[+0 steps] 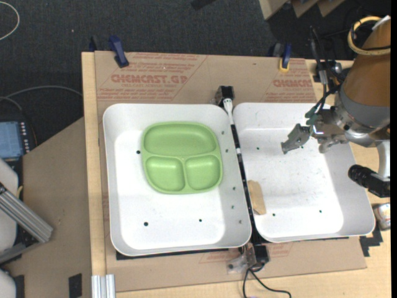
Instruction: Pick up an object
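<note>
In the camera view, the gripper hangs over the right bin, near its far side; whether it is spread or closed I cannot tell. The arm is cut off at the right edge. A green divided plate lies in the left bin. A small tan piece rests at the right bin's left rim, hard to identify.
</note>
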Available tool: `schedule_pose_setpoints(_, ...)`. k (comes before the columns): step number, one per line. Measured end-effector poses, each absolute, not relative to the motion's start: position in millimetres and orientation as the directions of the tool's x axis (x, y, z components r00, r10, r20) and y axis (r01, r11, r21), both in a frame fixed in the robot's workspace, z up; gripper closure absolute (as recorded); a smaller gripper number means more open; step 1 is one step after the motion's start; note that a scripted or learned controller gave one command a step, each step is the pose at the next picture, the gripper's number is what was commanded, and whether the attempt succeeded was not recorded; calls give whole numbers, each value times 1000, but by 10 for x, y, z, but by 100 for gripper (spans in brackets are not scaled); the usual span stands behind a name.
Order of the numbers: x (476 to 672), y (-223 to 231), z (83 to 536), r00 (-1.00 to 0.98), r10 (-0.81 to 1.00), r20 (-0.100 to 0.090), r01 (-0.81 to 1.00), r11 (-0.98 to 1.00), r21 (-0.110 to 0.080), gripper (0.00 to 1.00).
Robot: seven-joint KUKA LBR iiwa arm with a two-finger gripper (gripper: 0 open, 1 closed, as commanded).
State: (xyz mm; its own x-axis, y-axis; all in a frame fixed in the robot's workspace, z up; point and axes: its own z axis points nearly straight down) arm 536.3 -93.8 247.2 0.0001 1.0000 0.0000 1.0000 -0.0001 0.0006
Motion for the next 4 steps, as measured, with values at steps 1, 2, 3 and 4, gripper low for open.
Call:
schedule_pose_setpoints(1,4777,-446,3532,-6,1000,1,1000,6,7,0)
schedule_pose_setpoints(2,4805,-470,3591,-1,1000,-1,1000,1,4,100)
schedule_pose_setpoints(3,4792,251,3391,-8,1000,2,1000,8,-4,100)
schedule_pose_setpoints(4,4792,736,3396,-6,1000,1,1000,6,0,100)
